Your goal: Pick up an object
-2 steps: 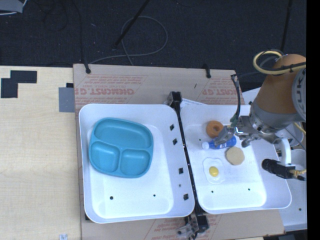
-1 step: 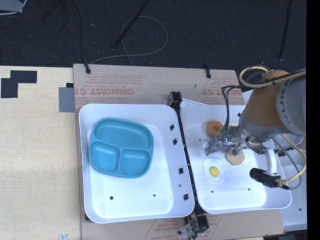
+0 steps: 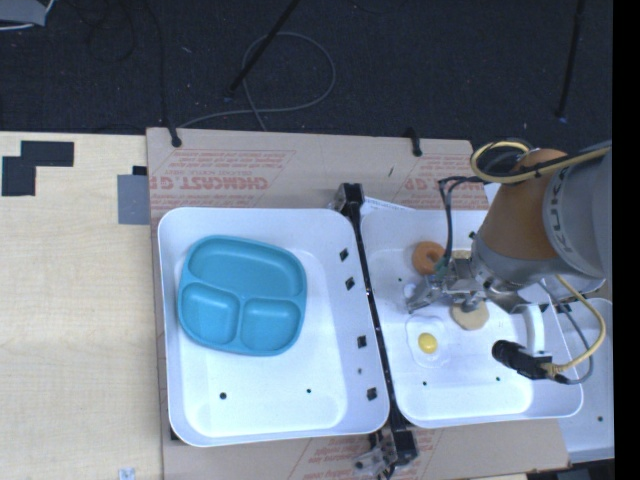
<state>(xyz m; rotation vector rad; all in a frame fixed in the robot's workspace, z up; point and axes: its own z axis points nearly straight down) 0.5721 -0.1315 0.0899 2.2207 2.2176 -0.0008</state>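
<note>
Over right bin (image 3: 480, 398), gripper (image 3: 425, 296) sits low amid 3 clustered targets: orange doughnut (image 3: 428, 257), fried-egg toy (image 3: 428, 344), tan lump (image 3: 470, 316). Likely lining up pick. Spread or closed: cannot tell.

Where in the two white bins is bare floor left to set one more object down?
Most room: the left white bin, along its near rim below the blue three-compartment plastic plate. The right white bin is crowded mid-floor: end effector, orange ring, fried-egg toy, beige round piece; only its near strip is bare.
</note>
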